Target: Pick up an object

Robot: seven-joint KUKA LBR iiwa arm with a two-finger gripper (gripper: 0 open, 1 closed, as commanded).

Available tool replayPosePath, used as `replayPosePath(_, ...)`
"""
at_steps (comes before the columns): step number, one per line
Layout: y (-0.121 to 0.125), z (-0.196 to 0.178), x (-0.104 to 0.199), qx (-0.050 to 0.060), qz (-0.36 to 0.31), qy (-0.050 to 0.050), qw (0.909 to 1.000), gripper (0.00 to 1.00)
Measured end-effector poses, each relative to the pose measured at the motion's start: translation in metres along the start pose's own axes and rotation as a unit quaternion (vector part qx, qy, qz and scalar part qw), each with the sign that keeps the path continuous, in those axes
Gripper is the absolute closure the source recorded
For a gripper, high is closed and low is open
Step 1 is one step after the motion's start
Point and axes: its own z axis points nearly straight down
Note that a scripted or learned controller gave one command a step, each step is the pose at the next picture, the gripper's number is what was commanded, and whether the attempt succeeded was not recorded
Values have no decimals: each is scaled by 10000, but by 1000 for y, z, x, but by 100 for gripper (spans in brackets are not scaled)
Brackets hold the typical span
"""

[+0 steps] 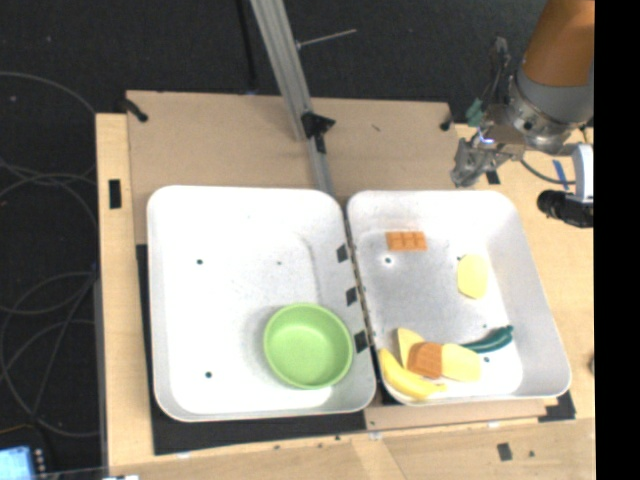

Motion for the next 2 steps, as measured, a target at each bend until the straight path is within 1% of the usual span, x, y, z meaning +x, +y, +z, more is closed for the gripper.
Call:
replayPosePath(1, -29, -2, 42, 3, -5, 8, 10000, 100)
replayPosePath(2, -57, 19, 89, 17, 4, -3, 10000, 100)
